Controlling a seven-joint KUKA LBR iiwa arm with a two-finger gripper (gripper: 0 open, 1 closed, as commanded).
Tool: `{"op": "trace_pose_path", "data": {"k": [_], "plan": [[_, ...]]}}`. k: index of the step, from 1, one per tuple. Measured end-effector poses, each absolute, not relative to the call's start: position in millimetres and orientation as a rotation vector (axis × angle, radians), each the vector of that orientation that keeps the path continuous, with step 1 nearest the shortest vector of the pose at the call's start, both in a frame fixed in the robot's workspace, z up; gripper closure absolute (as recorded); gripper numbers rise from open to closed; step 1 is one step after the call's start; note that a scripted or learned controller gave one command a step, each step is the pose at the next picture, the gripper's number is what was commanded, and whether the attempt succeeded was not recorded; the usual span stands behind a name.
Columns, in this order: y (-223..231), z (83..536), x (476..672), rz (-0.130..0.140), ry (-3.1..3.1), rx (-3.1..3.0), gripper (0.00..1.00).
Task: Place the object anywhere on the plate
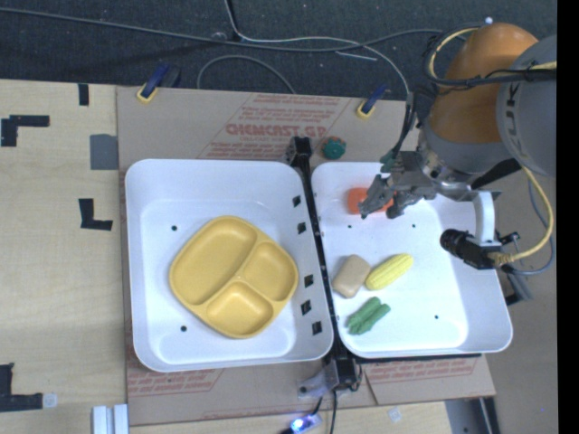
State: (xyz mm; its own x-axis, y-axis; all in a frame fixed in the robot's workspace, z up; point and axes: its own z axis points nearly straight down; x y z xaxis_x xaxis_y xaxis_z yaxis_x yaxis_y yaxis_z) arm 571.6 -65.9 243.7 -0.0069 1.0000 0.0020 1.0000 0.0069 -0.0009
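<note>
The arm reaches in from the right, its orange band high at the right edge and its grey wrist angled down over the right bin [479, 333]. The gripper [380, 208] sits low above the far left part of that bin, its dark fingers pointing down and to the left. An orange object [359, 199], small and partly hidden by the fingers, lies on the bin floor right at the fingertips. Whether the fingers are spread or pressed together, and whether they pinch the orange piece, cannot be told from this slant.

Nearer the front of the same bin lie three toy foods. A tan bread-like piece [350, 276] rests close to the bin's left wall. A yellow corn cob [389, 270] lies just beside it on the right, tilted, and seems to touch it. A green pea pod [367, 316] lies in front of both, apart from them.

The left bin [145, 242] holds the yellow plate [233, 276], a divided dish with three compartments, set in the middle of the bin and turned at a slant. Nothing lies on it.

A small teal object [335, 147] sits on the cardboard sheet [262, 125] beyond the bins, near the far end of the divider between them.
</note>
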Motion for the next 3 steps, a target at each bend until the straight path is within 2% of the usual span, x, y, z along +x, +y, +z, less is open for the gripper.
{"op": "trace_pose_path", "data": {"k": [1, 2, 3], "plan": [[-20, 246, 574.7, 0.000, -2.227, -2.213, 1.00], [33, 230, 576.3, 0.003, -2.225, -2.213, 1.00], [86, 221, 568.8, 0.003, -2.226, -2.212, 1.00]]}}
